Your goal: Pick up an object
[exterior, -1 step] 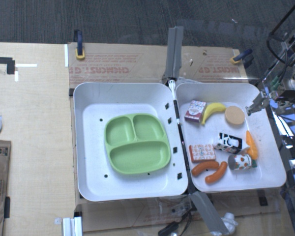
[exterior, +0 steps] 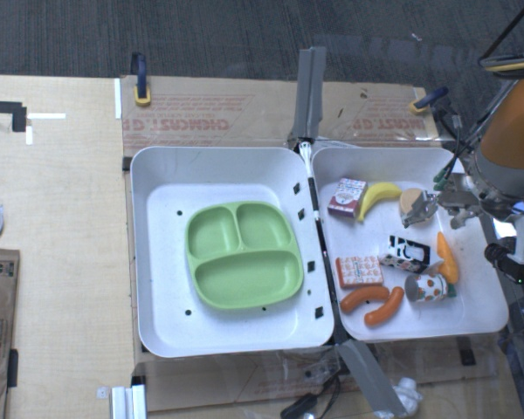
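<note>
Sausages [exterior: 373, 306] nearest me in my right bin [exterior: 489, 321], claw [exterior: 430, 206] at its far right, touching a tan round piece [exterior: 410, 202], banana [exterior: 377, 196] just left, carrot [exterior: 446, 258] nearer, grip state I cannot tell, green divided plate [exterior: 244, 254] in left bin [exterior: 148, 234].

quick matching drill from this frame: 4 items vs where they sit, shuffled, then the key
Items:
1. green divided plate
2. banana
3. carrot
4. two sausages

Places:
A. right bin, front edge
B. left bin, centre
C. right bin, back, beside a small red box
D. right bin, right side, near the arm

Pairs: 1-B, 2-C, 3-D, 4-A
</note>
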You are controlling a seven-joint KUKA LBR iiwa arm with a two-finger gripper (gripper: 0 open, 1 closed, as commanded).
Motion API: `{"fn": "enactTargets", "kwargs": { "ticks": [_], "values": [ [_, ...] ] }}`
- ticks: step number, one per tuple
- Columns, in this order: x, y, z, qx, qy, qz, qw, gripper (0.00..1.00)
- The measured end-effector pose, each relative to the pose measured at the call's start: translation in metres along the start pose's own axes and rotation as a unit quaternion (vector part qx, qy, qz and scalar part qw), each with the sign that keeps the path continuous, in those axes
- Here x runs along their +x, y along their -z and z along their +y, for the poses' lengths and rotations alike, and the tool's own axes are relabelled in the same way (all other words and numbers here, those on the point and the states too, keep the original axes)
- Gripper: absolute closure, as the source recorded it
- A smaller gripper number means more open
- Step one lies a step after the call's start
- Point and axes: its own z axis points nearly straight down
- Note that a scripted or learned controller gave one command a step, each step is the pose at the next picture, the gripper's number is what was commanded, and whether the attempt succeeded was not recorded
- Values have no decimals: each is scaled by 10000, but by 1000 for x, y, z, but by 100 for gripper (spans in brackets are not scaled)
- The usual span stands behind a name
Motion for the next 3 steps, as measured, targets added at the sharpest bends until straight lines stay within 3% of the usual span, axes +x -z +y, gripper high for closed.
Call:
{"fn": "enactTargets", "kwargs": {
  "ticks": [1,2,3],
  "values": [
    [-17,-44,-34,-186,665,3,9976,0],
    [-30,-44,-16,-205,1193,-24,9926,0],
    [-26,-43,-18,-201,1985,-74,9799,0]
  ]
}}
